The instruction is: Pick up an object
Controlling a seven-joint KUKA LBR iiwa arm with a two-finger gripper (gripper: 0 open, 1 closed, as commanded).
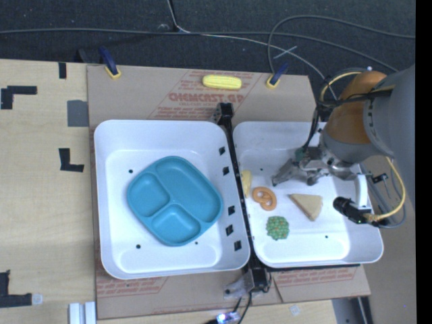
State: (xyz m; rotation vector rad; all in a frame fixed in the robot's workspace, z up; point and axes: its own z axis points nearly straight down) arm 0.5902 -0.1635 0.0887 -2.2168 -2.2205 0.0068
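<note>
My gripper [295,175] hangs over the right bin [337,248], in its upper middle, open with nothing between its fingers. Just below it lie a pale yellow cheese wedge [307,204] and an orange pretzel [264,198]. A green broccoli piece [277,227] sits further toward the front. A small yellow item [246,180] rests against the bin's left wall. The gripper touches none of them.
The left bin [115,147] holds a blue divided plate [174,200]. A yellow corn cob [221,82] lies on the cardboard behind the bins. The arm's grey and orange wrist [358,123] reaches in from the right, with cables looping around it.
</note>
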